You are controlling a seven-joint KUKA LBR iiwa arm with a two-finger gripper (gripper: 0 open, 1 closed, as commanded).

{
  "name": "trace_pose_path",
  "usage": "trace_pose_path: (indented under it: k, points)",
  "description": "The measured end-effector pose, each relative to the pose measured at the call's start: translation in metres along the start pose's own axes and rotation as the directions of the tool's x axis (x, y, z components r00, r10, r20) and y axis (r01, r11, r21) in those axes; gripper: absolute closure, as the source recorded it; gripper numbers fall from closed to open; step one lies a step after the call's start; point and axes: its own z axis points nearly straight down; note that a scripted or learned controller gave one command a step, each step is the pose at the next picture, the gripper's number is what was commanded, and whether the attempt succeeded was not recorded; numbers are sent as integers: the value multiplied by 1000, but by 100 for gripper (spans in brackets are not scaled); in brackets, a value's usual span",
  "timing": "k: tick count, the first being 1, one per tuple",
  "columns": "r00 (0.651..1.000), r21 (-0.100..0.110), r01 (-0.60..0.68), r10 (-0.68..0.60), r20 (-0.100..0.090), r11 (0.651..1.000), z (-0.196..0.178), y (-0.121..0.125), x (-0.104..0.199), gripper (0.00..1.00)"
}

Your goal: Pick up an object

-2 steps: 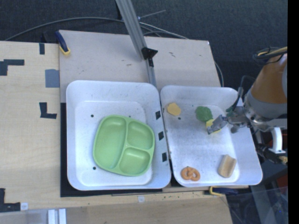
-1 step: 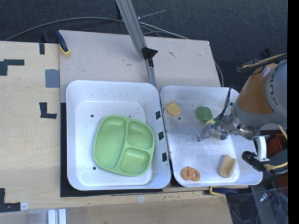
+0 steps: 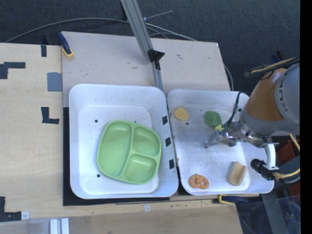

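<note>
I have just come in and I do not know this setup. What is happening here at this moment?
A grey robot arm with an orange band reaches from the right into the right bin. Its gripper is low over the bin floor, just below a small green object, and nothing shows between its fingers. A yellow piece, a pretzel and a tan block lie in the same bin. The left bin holds a green divided plate.

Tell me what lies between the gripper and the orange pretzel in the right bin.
In the camera view, only bare white bin floor lies between the gripper and the orange pretzel-shaped piece. The tan block sits off to the side.
</note>
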Motion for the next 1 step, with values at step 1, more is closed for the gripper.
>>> trace_pose_path:
  k: [1]
  points:
    - [1000,1,1,-1,-1,1000,-10,0,0,100]
